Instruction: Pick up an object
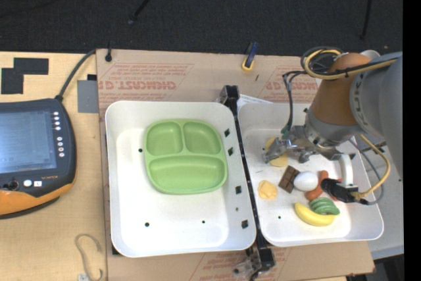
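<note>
Grey metal gripper (281,151) low in the right bin (368,227), just left of the arm's orange band (335,99); whether apart or together, cannot tell. Yellow piece (279,160) directly beneath it, touching or nearly so. Brown block (288,178) and white egg (305,181) just below the gripper, yellow cheese chunk (267,190) lower left, banana (313,215) farther below. Green divided plate (185,156) well left, in the left bin (131,233).

In the right bin (368,228) lie a yellow banana (312,214) beside a green piece (325,206); a white egg (305,180); a brown block (287,178); a yellow chunk (267,190), perhaps cheese.
</note>
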`<state>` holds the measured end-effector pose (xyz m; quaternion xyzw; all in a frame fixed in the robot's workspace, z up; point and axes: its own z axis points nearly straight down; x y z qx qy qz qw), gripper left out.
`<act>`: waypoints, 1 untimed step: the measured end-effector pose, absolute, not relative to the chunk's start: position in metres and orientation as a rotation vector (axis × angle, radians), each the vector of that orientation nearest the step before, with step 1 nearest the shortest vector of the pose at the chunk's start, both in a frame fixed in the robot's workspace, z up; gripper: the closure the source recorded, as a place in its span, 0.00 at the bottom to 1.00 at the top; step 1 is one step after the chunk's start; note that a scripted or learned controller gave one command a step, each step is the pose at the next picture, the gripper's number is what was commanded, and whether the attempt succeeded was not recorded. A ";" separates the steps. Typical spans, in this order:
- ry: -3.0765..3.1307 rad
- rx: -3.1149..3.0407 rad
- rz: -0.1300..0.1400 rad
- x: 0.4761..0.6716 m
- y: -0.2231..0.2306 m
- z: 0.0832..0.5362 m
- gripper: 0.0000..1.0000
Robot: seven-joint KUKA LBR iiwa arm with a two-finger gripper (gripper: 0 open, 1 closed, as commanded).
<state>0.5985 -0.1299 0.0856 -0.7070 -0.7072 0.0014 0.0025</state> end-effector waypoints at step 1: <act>-2.215 -2.223 0.003 0.599 -0.131 0.098 1.00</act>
